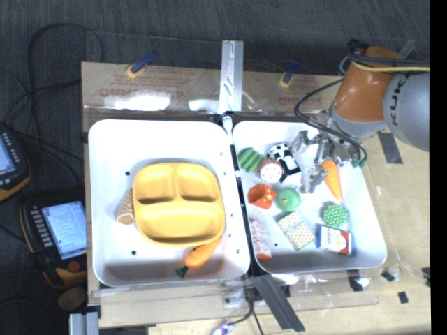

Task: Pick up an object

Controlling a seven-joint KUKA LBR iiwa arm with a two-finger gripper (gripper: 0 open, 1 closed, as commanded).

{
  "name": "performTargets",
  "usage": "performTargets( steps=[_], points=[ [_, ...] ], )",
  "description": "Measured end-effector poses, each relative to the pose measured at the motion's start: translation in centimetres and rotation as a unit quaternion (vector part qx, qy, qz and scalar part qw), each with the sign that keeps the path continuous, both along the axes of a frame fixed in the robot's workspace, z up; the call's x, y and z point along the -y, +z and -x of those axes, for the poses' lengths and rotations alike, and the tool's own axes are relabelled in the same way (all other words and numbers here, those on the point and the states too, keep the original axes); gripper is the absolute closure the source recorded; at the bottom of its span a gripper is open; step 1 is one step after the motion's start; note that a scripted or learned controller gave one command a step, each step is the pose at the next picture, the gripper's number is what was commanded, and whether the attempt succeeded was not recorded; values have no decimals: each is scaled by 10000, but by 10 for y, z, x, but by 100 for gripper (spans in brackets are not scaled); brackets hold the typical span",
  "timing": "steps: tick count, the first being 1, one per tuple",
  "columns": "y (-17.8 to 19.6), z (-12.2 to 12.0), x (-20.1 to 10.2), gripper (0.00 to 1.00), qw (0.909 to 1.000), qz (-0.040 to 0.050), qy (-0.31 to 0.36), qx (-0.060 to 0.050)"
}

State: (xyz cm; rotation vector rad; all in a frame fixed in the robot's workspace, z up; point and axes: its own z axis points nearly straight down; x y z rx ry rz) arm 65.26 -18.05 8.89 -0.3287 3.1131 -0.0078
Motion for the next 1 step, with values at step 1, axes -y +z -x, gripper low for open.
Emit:
performTargets(
  steps=[1],
  points=[
    [0, 8, -12, 0, 10000, 6, 88, -4]
  ],
)
